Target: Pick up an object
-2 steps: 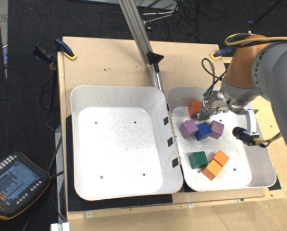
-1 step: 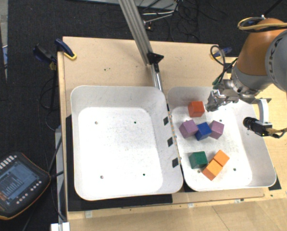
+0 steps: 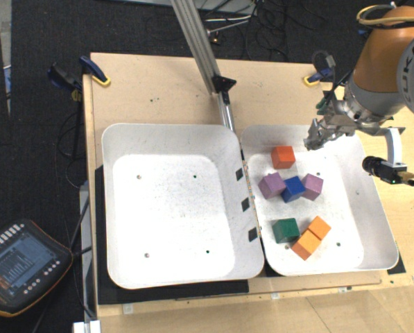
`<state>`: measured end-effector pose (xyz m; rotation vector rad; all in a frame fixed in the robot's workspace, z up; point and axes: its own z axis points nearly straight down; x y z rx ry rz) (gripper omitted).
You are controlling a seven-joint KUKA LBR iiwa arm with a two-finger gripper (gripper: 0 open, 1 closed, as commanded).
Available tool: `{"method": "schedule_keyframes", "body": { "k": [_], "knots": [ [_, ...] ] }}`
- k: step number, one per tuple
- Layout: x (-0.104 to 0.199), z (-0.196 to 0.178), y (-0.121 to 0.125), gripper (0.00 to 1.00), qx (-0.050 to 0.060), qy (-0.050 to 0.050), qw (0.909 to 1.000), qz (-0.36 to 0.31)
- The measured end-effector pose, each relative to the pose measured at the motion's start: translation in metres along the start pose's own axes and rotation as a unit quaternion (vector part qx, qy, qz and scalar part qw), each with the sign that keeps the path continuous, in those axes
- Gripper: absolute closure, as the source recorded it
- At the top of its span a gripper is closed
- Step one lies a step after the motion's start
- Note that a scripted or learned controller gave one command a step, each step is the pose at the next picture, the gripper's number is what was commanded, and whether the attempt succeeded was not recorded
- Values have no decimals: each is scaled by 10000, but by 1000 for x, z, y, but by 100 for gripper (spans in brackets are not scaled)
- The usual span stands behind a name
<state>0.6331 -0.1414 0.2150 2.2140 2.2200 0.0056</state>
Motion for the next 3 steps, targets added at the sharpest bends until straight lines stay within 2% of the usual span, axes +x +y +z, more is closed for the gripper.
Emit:
{"method": "schedule_keyframes", "body": {
  "k": [1,2,3],
  "knots": [
    [51,7,-6,100,42,19,10000,-22],
    [102,-9,-16,100,32,21,10000,-27],
    [155,-2,-21,100,41,19,10000,-28]
  ]
}}
